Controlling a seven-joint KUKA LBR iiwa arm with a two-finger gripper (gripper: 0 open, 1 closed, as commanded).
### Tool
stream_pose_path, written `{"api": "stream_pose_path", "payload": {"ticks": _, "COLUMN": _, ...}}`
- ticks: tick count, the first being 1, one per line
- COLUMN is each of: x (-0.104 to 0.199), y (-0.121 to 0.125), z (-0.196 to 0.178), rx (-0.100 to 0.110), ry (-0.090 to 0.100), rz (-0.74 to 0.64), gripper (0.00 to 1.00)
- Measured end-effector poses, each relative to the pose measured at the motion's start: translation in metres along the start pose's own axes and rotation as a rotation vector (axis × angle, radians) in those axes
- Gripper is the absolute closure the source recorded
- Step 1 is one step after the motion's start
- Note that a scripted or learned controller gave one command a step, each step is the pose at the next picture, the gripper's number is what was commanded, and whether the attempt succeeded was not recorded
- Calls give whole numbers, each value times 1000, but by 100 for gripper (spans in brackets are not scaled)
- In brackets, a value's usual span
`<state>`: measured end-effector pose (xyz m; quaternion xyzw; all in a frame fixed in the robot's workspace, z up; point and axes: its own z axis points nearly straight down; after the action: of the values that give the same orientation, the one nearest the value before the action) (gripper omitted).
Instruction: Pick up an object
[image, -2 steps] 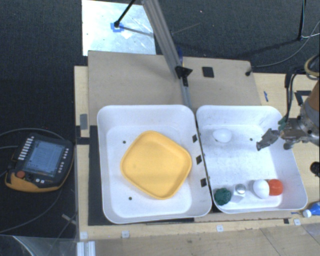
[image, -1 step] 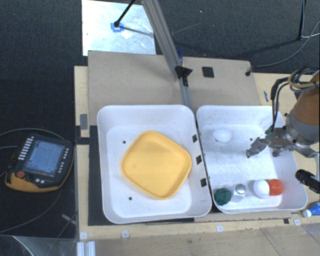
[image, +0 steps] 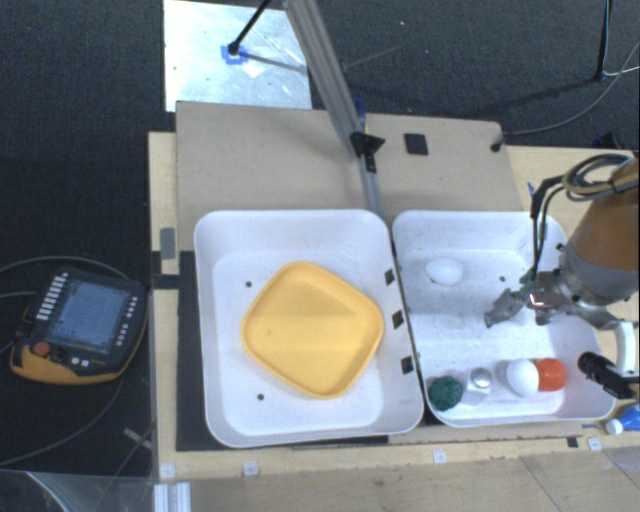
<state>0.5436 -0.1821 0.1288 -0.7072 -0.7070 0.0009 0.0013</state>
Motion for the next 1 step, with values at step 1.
{"api": "stream_pose_path", "payload": {"ticks": 1, "x": 0, "y": 0, "z": 40, "rx": -1, "ry": 0, "rz": 0, "gripper": 0}}
